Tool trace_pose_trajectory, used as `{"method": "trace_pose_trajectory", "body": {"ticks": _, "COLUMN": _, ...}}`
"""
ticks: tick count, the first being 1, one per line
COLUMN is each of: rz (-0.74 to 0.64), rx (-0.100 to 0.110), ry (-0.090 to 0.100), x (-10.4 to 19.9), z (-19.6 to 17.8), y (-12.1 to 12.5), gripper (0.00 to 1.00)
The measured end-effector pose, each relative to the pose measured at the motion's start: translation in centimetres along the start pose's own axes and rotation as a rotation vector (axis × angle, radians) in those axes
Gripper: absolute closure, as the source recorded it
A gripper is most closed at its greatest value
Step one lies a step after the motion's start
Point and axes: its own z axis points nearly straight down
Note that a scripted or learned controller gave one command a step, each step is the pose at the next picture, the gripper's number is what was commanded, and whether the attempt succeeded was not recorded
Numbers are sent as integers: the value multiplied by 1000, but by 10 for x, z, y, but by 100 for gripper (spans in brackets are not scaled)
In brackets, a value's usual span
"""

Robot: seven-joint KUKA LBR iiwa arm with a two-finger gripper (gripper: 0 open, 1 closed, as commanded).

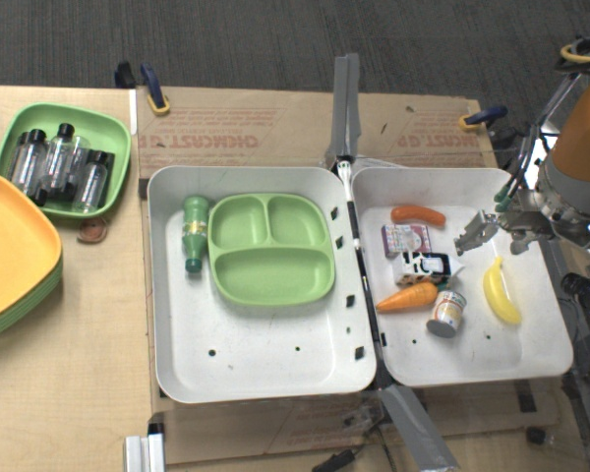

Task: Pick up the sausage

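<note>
Camera view is showing you the sausage (417,214) lying lengthwise left-right, up and left of the gripper (482,232), which is hovering released, grasping nothing.

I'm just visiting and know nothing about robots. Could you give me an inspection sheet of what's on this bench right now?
Surface: two white bins, left bin and right bin, on cardboard.
Job's things: sausage lying at the right bin's far side, untouched.
Clutter: carrot, banana, can, packet in the right bin; green divided plate and green bottle in the left.
Grippers: gripper above the right bin, right of the sausage, holding nothing.
Cables: nothing seen.
Surroundings: green tray of bottles, orange plates, clamps.
</note>
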Motion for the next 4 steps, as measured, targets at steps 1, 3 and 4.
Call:
{"method": "trace_pose_trajectory", "body": {"ticks": 1, "rz": -139, "rx": -3, "ry": -1, "x": -4, "z": 29, "y": 63, "gripper": 0}}
{"method": "trace_pose_trajectory", "body": {"ticks": 3, "rz": -218, "rx": -5, "ry": -3, "x": 9, "z": 126, "y": 124, "gripper": 0}}
{"method": "trace_pose_trajectory", "body": {"ticks": 4, "rz": -218, "rx": 6, "ry": 0, "x": 8, "z": 120, "y": 121, "gripper": 100}}
